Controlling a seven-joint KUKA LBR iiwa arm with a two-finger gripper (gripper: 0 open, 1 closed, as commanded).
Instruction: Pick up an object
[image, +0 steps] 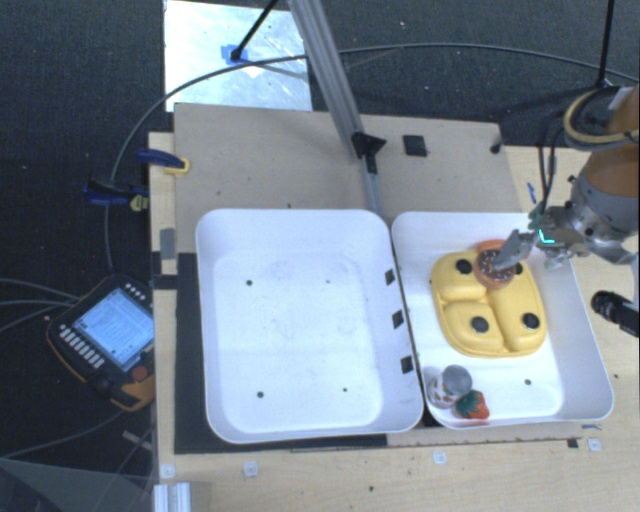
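The arm (600, 170) reaches in from the right, and its hand (500, 263) hangs low over the right bin (580, 330), at the upper edge of a yellow toy (487, 305). The fingers are too small and dark here to tell whether they are apart or together, and nothing can be seen held between them. Right at the fingertips sits a small orange-brown object (490, 262), touching or overlapping the top of the yellow toy; which of the two the hand meets cannot be told.

The yellow toy lies in the middle of the right bin, a lumpy shape with a few dark spots on its surface. In the near left corner of the same bin lie a grey ball (456, 379) and, just beside it, a small red and green piece (472, 404).

The left bin (225, 250) stands next to the right one on the worktop (260, 160). A pendant (108, 335) with a lit screen lies left of the worktop, and a blue clamp (112, 193) grips its left edge.
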